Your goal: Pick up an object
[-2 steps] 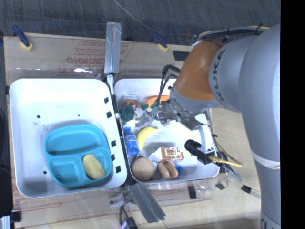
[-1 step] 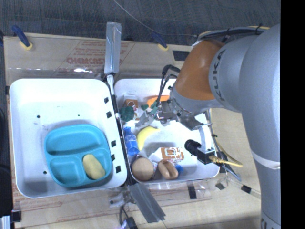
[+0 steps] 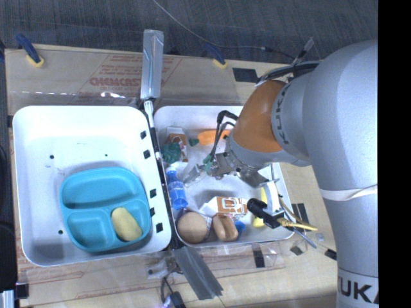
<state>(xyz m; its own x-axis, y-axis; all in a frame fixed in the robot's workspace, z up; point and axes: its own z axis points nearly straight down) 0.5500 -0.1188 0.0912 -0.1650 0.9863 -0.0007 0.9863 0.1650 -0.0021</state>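
Camera view: the single camera looks down on both bins, and the grey arm comes in from the right.
Left bin: it holds a blue tray with compartments. A yellow rounded object lies in the tray's near right compartment, well apart from the gripper.
Right bin: the clutter is here, so I judge the pick is meant here.
Gripper: it is low over the middle of the right bin, pointing down to the left, just right of the divider between the bins.
Grip state: this view does not let me read whether the gripper is spread or pressed together — the wrist covers it from above. No object is seen held.
Task's thing: no single object is named. The nearest candidates are the blue bottle, lying along the left wall, and the green item just beyond it.
Far side: an orange piece lies near the far wall, beside the wrist.
Near side: a brown ball, a smaller brown roll and an orange-and-white packet crowd against the near wall.
Why so placed: the things lie loose and mixed, some touching each other, so a clean pick needs a free spot.
Step in hand: probably the reach down — lifting is not yet done.
Risk: the close neighbours may be pushed, or the grip may take nothing.
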